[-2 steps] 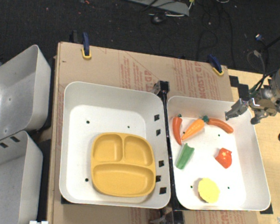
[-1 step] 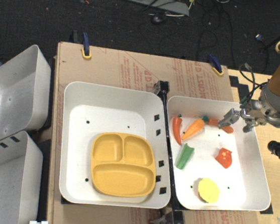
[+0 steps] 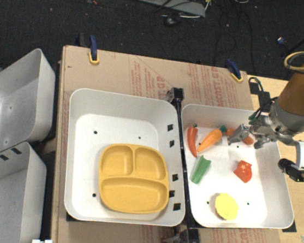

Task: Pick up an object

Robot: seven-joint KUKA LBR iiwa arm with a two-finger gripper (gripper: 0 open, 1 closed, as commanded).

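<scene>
The claw (image 3: 242, 136) is hanging over the right bin's (image 3: 279, 212) far edge beside the carrot (image 3: 211, 140), its grip impossible to tell.

Glossy yellow plastic tray (image 3: 134, 178) in smooth white bin (image 3: 81, 137).

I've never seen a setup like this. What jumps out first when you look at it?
The big yellow tray with three compartments stands out, lying in the left bin. The right bin holds bright toy food: a carrot, a red pepper, a green piece, a red piece and a yellow piece. The grey and orange arm reaches over that bin's far right corner.
</scene>
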